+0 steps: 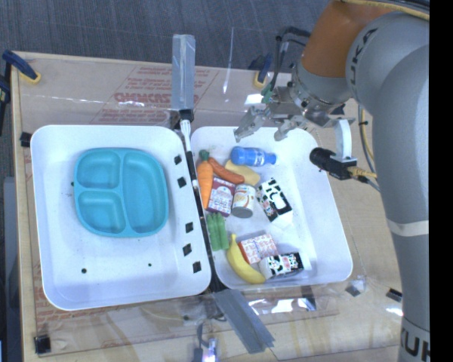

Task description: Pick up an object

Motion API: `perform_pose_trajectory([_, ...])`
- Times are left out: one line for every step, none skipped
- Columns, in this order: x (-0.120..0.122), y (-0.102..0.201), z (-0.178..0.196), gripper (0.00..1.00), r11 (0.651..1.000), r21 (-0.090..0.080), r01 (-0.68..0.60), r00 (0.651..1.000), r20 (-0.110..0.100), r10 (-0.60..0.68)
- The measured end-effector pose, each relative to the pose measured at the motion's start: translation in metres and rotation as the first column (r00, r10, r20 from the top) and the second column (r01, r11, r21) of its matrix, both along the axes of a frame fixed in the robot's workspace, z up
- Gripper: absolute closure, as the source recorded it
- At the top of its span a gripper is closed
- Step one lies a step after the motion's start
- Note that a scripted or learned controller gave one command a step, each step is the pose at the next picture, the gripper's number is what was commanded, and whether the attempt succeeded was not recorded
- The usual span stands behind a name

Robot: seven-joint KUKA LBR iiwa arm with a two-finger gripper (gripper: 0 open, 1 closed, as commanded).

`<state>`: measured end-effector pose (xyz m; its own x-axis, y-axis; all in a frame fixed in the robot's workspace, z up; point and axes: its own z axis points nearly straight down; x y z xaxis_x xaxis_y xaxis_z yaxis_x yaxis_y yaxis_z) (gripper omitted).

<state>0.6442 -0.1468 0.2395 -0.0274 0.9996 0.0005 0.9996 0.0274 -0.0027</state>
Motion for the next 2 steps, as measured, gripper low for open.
perform_pose_trajectory([0.000, -0.036, -0.124, 0.00, 0.988, 0.002, -0.157, 0.988, -0.006, 0.157])
perform_pose_trajectory([0.009, -0.041, -0.139, 0.00, 0.981, 0.004, -0.195, 0.981, -0.022, 0.195])
